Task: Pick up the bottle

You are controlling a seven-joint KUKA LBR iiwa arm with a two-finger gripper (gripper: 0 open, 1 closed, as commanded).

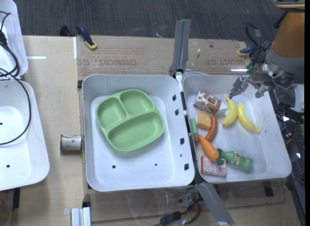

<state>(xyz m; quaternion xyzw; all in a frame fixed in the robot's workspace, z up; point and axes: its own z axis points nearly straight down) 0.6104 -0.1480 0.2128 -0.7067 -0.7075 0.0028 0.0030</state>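
Bottle (pixel 237 160) lying in right bin (pixel 276 137), carrot (pixel 208 147) and packet (pixel 213 167) touching

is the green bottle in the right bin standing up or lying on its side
Lying on its side. The green bottle stretches flat across the right bin's floor, beside the carrot.

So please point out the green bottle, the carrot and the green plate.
green bottle (pixel 236 160), camera view, middle of its body.
carrot (pixel 208 148), camera view, middle of its orange body.
green plate (pixel 130 120), camera view, ridge between its compartments.
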